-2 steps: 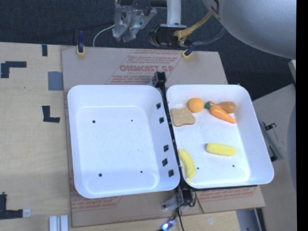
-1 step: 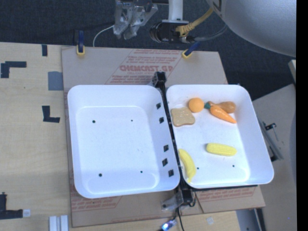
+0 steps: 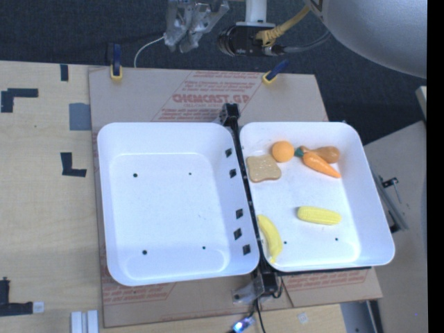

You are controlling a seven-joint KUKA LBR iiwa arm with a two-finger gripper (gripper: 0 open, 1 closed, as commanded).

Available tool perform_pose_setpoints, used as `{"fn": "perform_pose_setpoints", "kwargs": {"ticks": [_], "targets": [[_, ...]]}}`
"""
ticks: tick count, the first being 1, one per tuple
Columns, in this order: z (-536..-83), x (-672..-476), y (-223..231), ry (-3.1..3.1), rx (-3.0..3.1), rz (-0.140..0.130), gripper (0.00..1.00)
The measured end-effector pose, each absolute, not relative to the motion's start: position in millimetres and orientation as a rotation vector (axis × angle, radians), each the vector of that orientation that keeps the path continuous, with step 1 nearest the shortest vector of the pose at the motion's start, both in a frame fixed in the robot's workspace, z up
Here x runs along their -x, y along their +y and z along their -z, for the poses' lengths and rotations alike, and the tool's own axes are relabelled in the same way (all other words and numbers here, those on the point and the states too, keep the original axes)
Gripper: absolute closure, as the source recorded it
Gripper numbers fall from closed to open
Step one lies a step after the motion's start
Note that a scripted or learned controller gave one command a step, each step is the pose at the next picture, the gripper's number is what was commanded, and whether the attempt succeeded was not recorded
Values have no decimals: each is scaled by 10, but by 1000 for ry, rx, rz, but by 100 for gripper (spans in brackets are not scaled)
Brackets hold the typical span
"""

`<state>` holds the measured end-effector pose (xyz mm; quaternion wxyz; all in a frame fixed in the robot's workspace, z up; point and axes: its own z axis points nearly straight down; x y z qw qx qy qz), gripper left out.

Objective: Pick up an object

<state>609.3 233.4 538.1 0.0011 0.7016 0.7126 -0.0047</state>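
Bench with two bins; right bin (image 3: 361,186) groups carrot (image 3: 322,164), corn (image 3: 319,216), banana (image 3: 270,236) for picking; gripper (image 3: 189,21) parked at upper frame, jaw state indeterminate.

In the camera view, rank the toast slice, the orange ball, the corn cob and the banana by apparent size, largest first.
1. Banana and corn cob: too alike to separate.
2. Toast slice.
3. Orange ball, clearly smallest.
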Motion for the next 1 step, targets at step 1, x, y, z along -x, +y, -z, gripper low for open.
{"fn": "perform_pose_setpoints", "kwargs": {"ticks": [1], "targets": [[-5477,-6092,2343,2239,-2200,16,100]]}}
